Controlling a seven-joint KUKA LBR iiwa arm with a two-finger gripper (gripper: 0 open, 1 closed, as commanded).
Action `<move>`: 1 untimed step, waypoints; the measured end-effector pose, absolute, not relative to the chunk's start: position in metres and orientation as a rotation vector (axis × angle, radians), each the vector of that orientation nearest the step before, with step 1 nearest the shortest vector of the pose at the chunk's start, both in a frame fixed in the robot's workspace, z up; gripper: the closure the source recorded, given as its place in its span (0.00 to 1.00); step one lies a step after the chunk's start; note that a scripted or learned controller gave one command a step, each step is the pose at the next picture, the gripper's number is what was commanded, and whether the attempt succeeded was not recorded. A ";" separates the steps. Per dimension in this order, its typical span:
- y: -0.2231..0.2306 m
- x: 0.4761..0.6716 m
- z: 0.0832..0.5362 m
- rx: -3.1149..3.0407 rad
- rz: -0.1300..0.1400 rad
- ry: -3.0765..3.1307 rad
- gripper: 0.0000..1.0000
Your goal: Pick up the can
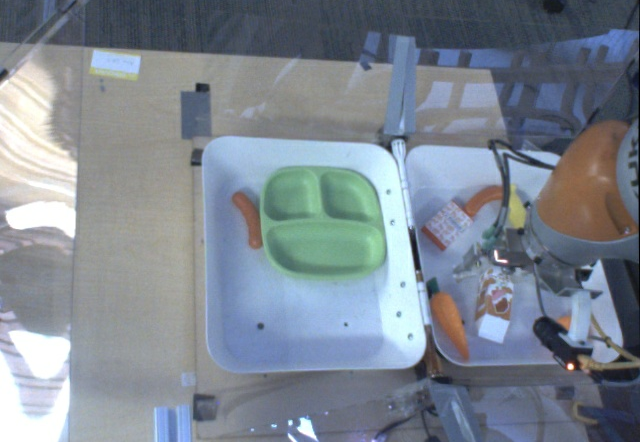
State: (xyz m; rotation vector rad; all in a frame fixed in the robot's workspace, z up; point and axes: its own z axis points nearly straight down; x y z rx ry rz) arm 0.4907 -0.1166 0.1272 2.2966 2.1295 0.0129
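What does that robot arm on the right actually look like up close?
A bulky rounded arm: a glossy orange band above a grey wrist section. Thin black cables loop off its left side. Below the wrist sits a metallic two-finger gripper with dark fittings, and a small red light glows near the bottom.

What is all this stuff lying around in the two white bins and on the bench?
Bins: two, white, side by side on the wooden bench.
Divided plate: one, green, middle of the left bin.
Sausage: one, reddish orange, left bin, just left of the plate.
Small box: one, red and white, right bin, upper left.
Curved sausage: one, orange, right bin, near the far wall.
Carrot: one, orange with a green top, right bin, near corner.
Carton: one, brown and white, right bin, under the gripper.
Label: one, yellow and white, far left of the bench.
Arm: one, grey with an orange band, over the right bin.
Gripper: one, above the carton.
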 end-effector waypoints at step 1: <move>-0.087 0.497 0.116 2.659 0.040 1.617 0.00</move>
